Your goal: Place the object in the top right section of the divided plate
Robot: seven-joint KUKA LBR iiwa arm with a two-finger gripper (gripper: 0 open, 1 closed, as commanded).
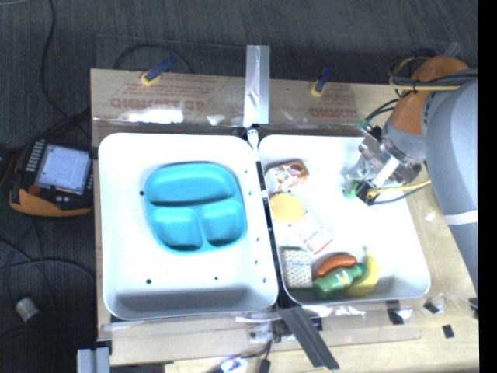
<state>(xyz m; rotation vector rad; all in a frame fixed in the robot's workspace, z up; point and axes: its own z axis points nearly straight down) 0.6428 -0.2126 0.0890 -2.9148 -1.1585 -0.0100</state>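
A blue divided plate (194, 204) lies in the left bin (124, 286), with one long section at the top and two smaller sections below. My gripper (359, 183) hangs over the upper right part of the right bin (404, 231), well to the right of the plate. It is apart from the food items, which lie in that bin's left and lower parts. A small green bit shows at its tip, and what that is I cannot make out.
The right bin holds a brown snack packet (286, 174), a yellow round item (284, 207), a white packet (312, 235), a wafer-like block (296, 266), a red sausage-like item (335, 263), a green item (334, 282) and a banana (367, 277). Cables trail by the wrist.
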